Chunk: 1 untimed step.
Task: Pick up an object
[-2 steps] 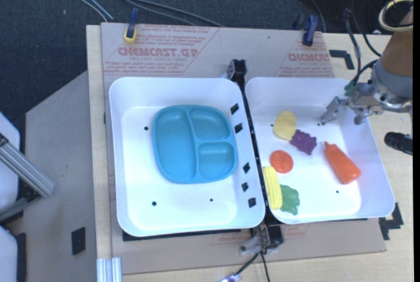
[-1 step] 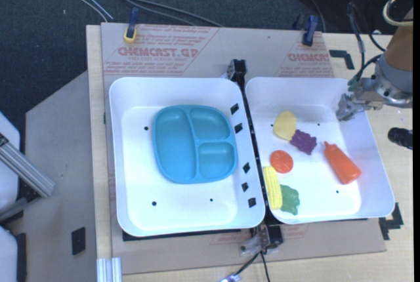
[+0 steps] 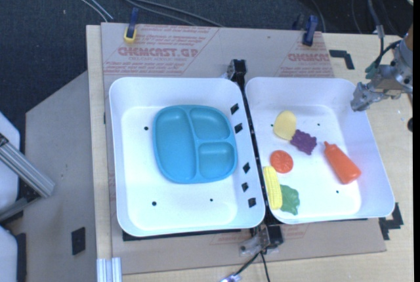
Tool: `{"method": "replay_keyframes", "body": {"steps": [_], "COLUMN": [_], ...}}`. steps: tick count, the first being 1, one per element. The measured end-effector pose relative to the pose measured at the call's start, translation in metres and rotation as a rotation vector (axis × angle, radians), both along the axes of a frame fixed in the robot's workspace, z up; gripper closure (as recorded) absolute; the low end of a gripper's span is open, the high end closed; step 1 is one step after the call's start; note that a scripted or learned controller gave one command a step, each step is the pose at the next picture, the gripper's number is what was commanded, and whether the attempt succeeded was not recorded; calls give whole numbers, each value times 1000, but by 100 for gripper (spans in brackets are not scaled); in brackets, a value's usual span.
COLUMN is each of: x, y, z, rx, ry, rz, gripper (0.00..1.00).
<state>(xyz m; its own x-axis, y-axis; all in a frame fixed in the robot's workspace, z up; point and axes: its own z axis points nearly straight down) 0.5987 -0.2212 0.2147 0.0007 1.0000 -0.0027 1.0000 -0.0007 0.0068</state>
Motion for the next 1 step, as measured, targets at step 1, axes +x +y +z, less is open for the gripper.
{"method": "replay_keyframes", "body": {"steps": [1], "x": [5], "y": [7], "z": [61], "rx": [0], "ry": [-1], "rz": [3], "gripper": [100]}}
